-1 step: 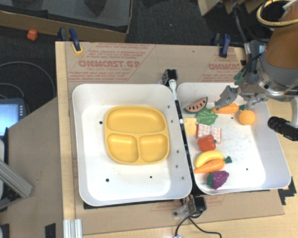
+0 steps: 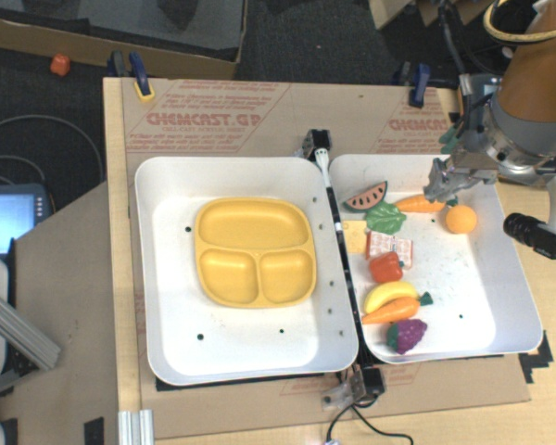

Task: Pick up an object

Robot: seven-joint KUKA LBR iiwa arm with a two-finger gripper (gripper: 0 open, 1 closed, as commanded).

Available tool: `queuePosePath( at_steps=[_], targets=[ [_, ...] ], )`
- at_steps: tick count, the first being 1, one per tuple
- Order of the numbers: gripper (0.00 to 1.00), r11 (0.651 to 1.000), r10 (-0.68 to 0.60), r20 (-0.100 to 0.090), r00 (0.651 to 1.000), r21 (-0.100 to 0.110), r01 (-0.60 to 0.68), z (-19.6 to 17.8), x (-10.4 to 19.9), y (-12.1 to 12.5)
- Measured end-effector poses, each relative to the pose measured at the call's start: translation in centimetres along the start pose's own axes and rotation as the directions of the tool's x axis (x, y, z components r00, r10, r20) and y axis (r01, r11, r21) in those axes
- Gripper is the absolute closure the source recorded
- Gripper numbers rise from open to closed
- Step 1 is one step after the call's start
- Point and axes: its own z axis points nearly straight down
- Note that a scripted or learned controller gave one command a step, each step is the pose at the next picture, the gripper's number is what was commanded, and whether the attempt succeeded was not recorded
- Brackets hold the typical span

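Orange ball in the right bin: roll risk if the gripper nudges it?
Probably yes. The orange ball looks round and smooth, so a side push would likely send it rolling over the flat bin floor. It looks like a toy, likely light. The gripper sits beside it, above the carrot.

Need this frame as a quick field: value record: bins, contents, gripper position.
left bin: holds yellow divided plate
right bin: toy food along its left side
items: watermelon slice, carrot, orange, red pepper, banana, second carrot, grapes
gripper: low over right bin's far end, at the carrot's tip
jaws: state unclear
grasp: none visible
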Motion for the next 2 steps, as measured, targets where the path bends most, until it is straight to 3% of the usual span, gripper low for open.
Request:
queuePosePath(
  at_steps=[1,2],
  targets=[
    [1.00,1.000,0.006,0.000,1.000,0.010,-0.006,17.9,-4.3,-0.5],
    [1.00,1.000,-0.001,0.003,1.000,-0.009,0.001,8.8,-4.1,4.4]
  ],
)
